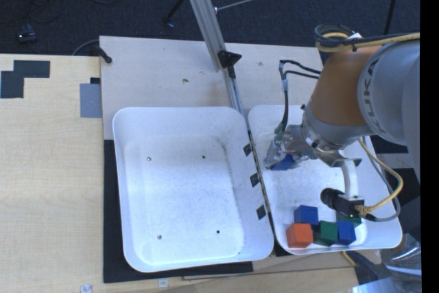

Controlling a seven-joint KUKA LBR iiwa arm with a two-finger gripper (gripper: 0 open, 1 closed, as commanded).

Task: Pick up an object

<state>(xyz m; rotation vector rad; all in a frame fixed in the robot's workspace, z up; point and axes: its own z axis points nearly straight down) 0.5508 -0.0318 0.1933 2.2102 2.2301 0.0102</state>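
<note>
While the fingers (280, 151) of the grey-and-orange KUKA arm (357, 96) hang low over the upper left part of the right-hand white bin (391, 233), a small blue object (282, 162) shows right at their tips, close to the bin's left wall; whether the fingers are spread or pinching it cannot be told from this slanted overhead view, since the wrist and cabling crowd the spot. The blue object lies just beneath and slightly to the right of the fingertips, touching or nearly touching them, and it is too small and shadowed to name more exactly. Further down the same bin, well apart from the fingers, a cluster of blocks sits against the lower rim: a blue cube (306, 215) at the top, an orange cube (299, 235) below it to the left, a green block (328, 232) beside that, and another blue block (346, 233) at the right end. A black fitting with a yellow cable (387, 195) hangs from the arm above these blocks. The left-hand white bin (137, 147) adjoins the right one on the pale table (48, 168), and a slanted aluminium rail (204, 14) rises behind the two bins.
</note>
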